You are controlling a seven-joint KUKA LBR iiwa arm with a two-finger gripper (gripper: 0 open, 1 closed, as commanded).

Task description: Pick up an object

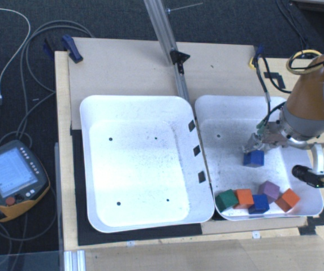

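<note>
My gripper [255,149] hangs over the middle of the right bin [221,123], reaching in from the right. A blue cube [254,159] sits between its fingertips, and the fingers are shut on the cube's upper part. Along the bin's front wall lies a row of other blocks: a green cube [226,199], an orange cube [244,197], a second blue cube [259,203], a purple cube [271,189] and another orange cube [289,199].
The left bin [94,117] stands beside the right one, their rims touching. A slanted metal post [163,24] rises behind the bins. Cables run along the arm's wrist [306,103] at the right bin's far corner.
</note>
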